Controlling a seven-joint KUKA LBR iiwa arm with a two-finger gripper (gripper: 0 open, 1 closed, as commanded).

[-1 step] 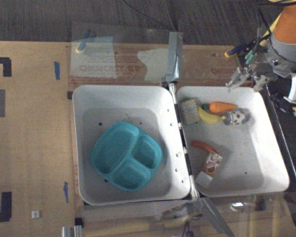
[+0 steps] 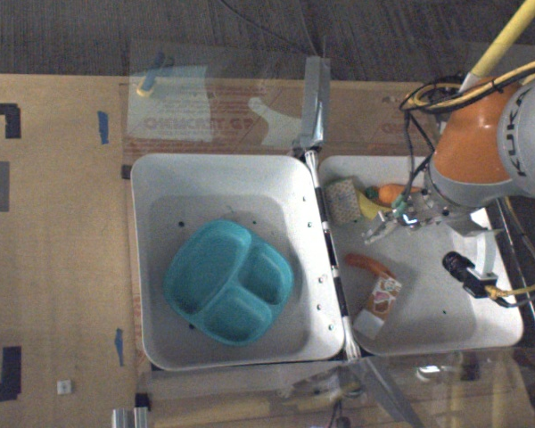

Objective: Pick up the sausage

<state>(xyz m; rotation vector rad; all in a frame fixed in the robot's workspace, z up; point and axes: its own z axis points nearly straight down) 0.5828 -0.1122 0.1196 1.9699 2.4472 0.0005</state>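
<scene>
One sausage (image 2: 368,264) lies on the floor of the right bin (image 2: 504,324), near that bin's left wall, with its long axis running from far-left to near-right at a shallow slant. The claw (image 2: 381,228) hangs above the far-left part of the same bin, its two thin fingers spread a little and pointing left and slightly toward the near side; nothing sits between them. From the claw the sausage lies just to the near side and a touch left, close by but apart from it. As the fingers look to stand roughly along the sausage's length and not across it, I judge the wrist may need to turn before it comes down.

Just beyond the claw, on the far side, sit a brown sponge-like block (image 2: 342,200), a yellow piece (image 2: 367,205) and an orange piece (image 2: 390,193). A small carton (image 2: 383,296) lies just near-right of the sausage, close enough to get in the way. The left bin (image 2: 152,239) holds a teal divided plate (image 2: 229,281).
</scene>
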